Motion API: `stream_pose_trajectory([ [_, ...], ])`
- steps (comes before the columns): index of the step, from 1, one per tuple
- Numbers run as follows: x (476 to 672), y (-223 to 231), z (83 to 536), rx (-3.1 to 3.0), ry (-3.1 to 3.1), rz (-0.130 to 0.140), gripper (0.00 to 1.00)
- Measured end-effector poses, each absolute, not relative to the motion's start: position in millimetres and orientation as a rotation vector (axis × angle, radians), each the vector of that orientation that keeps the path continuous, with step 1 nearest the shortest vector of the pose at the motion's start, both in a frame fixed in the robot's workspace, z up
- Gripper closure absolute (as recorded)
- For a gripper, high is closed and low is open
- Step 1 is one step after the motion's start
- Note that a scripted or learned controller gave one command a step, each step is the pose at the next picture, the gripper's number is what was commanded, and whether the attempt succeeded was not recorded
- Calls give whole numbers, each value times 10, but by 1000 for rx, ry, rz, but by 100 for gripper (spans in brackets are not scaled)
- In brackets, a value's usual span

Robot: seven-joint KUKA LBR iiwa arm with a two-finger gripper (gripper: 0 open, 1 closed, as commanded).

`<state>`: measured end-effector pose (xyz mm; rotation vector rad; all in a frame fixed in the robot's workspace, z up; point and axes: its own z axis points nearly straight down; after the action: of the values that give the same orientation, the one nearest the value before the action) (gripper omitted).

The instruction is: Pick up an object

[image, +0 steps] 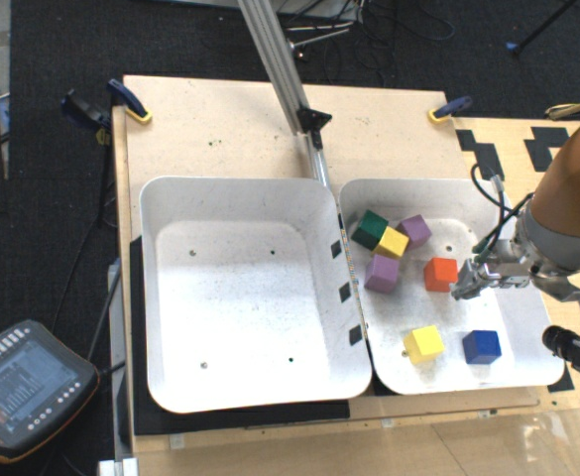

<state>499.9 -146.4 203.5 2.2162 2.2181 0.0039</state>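
In the right bin [527, 370], the gripper [465, 288] sits just beside the orange cube [440, 274], though whether it is parted or closed I cannot tell.

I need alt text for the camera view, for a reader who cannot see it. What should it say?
The arm's tool hangs low in the right bin, just beside an orange block. The same bin holds a green block, two yellow blocks, two purple blocks and a blue block.
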Motion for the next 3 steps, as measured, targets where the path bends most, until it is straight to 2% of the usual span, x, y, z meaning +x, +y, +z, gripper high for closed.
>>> stream_pose_trajectory([
  [1,5109,-1457,2521,2214,2221,4,100],
  [2,5118,-1456,2654,2216,2223,1,100],
  [3,5220,-1033,2567,2215,2230,0,100],
])
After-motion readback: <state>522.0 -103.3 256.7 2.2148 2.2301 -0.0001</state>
